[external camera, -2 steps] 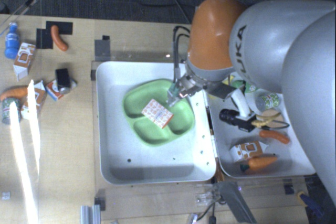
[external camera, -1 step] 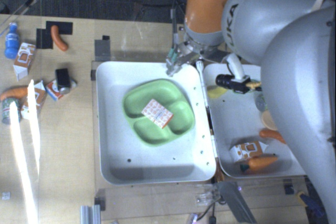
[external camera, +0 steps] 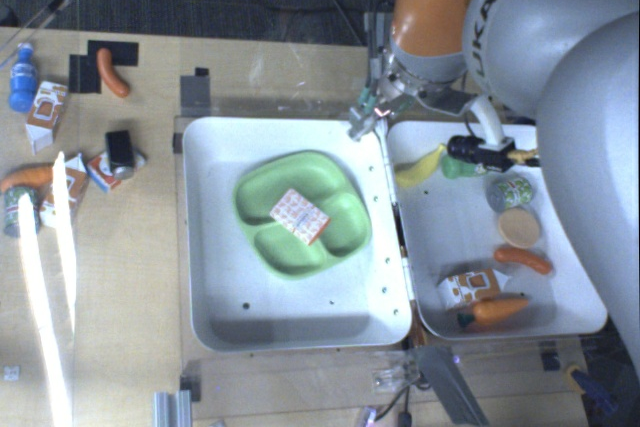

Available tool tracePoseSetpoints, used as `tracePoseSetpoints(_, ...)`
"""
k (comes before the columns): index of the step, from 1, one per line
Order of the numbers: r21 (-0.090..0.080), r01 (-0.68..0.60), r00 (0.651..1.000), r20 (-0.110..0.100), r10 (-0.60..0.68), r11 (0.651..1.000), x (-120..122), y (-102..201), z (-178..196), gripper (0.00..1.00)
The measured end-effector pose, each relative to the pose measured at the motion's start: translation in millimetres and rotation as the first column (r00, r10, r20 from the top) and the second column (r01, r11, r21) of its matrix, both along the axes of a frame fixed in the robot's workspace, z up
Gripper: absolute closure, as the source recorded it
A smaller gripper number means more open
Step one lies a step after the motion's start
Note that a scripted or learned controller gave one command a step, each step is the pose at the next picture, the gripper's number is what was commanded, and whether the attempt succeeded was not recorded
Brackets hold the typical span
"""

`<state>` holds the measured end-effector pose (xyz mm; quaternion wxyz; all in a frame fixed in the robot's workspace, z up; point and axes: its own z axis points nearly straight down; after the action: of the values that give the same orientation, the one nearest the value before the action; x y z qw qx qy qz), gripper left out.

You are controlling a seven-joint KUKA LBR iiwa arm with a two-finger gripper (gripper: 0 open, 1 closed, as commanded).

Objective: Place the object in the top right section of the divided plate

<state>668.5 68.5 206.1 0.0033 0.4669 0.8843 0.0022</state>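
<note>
The small white red-patterned carton lies flat on the green divided plastic plate, long axis running far-left to near-right; can't tell the gripper state.

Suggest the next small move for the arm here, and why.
Probably retreat toward the right bin. The patterned carton already lies on the green divided plate, near the central divider rather than clearly in the top right section, and the pincer sits apart, over the rim between the bins.
</note>
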Motion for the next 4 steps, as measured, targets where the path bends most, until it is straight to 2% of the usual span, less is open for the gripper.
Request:
tracePoseSetpoints(1, -0.001, -0.102, 0.995, -0.001, 0.102, 0.995, 1, -18, -1, 1.0)
tracePoseSetpoints(2, -0.001, -0.325, 0.946, -0.001, 0.325, 0.946, -21, -9, -20, 1.0)
tracePoseSetpoints(3, -0.003, -0.376, 0.927, 0.002, 0.376, 0.927, -7, 7, -19, 1.0)
tracePoseSetpoints(4, -0.003, -0.469, 0.883, 0.001, 0.469, 0.883, -6, 29, -6, 1.0)
